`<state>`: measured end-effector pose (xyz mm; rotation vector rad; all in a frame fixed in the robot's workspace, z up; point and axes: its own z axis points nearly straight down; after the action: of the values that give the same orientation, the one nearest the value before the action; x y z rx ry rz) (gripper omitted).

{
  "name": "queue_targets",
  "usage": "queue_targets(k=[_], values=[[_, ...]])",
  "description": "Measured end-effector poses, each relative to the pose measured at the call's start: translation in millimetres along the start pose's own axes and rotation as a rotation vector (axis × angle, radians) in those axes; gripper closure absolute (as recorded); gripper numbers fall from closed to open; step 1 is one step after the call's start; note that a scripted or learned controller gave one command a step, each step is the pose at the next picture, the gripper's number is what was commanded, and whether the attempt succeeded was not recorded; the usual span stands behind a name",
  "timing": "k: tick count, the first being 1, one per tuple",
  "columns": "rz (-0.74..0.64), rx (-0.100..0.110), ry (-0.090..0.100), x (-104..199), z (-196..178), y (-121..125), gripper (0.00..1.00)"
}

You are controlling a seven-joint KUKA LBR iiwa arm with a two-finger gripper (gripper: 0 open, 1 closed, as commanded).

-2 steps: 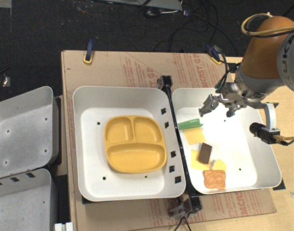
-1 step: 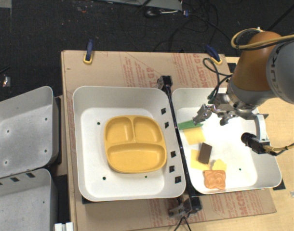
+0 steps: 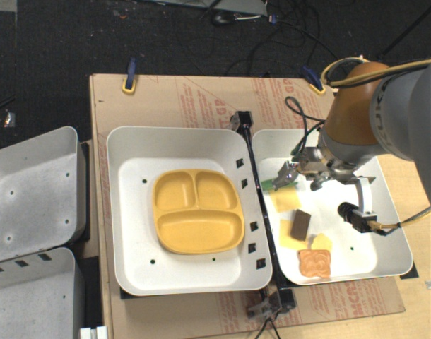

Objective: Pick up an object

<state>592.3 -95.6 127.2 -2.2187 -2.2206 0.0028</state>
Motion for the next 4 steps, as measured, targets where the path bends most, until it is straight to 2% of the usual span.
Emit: queue_targets(k=[1,2,3,4], values=[[0.003,-0.004,-0.001,0,-13,1,1.0],[-0.002,-0.009,-0.001,9,-70,-1,1.0],[-0.001,-0.007,-0.001,9,-93,0,1.0],[-0.007,-0.001,0.002,64,-85,-7,1.0]])
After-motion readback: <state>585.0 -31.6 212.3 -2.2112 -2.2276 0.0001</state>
